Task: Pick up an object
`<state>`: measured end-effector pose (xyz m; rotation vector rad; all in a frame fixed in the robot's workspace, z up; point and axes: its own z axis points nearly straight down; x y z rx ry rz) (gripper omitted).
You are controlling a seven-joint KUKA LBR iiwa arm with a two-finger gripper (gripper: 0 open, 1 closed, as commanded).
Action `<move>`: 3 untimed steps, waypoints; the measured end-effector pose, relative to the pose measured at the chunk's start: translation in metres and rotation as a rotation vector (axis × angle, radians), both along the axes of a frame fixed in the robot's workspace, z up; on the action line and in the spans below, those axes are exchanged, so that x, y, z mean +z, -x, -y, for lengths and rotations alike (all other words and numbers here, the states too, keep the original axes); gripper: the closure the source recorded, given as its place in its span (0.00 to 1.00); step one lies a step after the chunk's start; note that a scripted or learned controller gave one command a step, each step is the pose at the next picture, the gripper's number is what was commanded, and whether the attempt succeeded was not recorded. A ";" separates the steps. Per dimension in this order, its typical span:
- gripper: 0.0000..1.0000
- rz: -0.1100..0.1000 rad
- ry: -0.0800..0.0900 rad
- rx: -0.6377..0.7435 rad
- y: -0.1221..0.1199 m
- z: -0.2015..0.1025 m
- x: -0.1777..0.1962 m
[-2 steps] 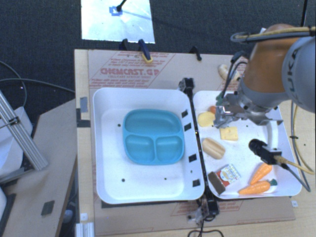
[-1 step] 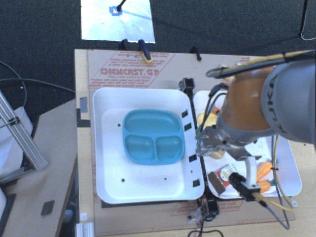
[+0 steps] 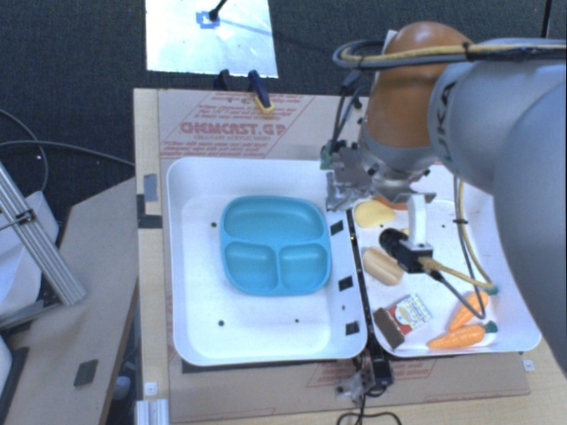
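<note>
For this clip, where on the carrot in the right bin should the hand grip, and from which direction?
Probably across the carrot's orange middle, coming straight down from above. It lies flat and long near the right bin's front corner, green tip toward the wall. Closing across its narrow width suits the shape; the wall likely hinders a side approach.
</note>
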<state>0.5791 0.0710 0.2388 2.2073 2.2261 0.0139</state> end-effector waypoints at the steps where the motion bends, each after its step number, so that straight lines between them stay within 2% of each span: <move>1: 1.00 0.000 -0.002 -0.003 0.060 0.004 0.101; 2: 1.00 -0.024 0.003 -0.008 0.058 0.000 -0.064; 3: 1.00 -0.007 0.001 -0.011 0.093 0.031 -0.004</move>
